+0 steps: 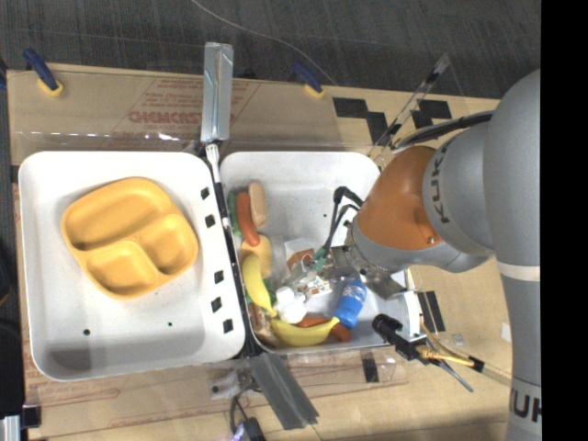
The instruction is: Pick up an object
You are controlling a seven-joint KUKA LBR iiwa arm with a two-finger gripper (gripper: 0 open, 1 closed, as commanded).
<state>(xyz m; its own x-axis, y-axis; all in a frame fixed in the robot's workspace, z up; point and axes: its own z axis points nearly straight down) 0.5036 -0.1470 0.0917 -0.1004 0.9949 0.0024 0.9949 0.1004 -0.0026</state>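
Arm reached in from the right, over the right bin, orange band sitting above that bin's right half. Wrist was down low in the bin; gripper seemed to be at the clutter in the bin's middle, near a small white-and-brown piece. Couldn't tell from this angle what state the gripper was in, or whether anything was in it; the wrist body covered most of it.

Candidates were all in the right bin, bunched against its left wall and front edge: hot dog at the back, banana along the left wall, second banana along the front edge, blue bottle just beside the wrist. Left bin held a yellow divided tray, well apart from the arm.

Judgement: step in hand was the descent/grasp attempt, lift not yet done. Next move called for closing on one item and pulling straight up. Pile was tight, so a neighbour could drag along or the pick could slip.
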